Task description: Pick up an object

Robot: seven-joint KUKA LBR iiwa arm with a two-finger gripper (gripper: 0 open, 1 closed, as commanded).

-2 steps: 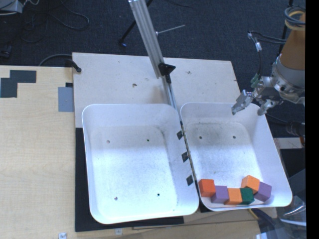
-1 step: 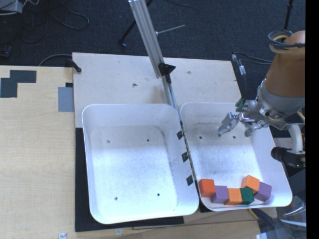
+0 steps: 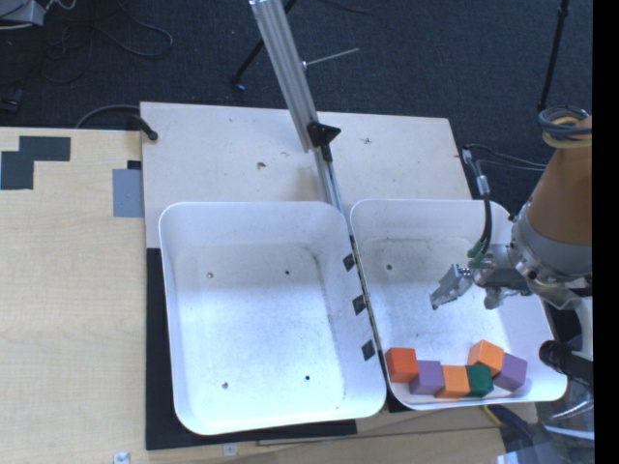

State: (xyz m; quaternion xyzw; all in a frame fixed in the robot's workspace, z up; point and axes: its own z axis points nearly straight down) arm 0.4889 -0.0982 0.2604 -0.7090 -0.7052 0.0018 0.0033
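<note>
Several small blocks lie in a row along the near edge of the right bin [image 3: 416, 222]: an orange-red block [image 3: 401, 362], a purple block [image 3: 427, 376], an orange block [image 3: 455, 380], a green block [image 3: 480, 380], a second orange block [image 3: 486, 355] and a second purple block [image 3: 512, 370]. My gripper [image 3: 471, 291] hangs over the middle of the right bin, above and behind the row of blocks. It is open, and nothing sits between its fingers [image 3: 449, 286].
The left bin [image 3: 193, 222] stands beside the right one, with black clips [image 3: 359, 304] along the shared wall. A slanted aluminium bar [image 3: 290, 75] rises from behind the bins. The arm's grey and orange body [image 3: 566, 191] stands at the right.
</note>
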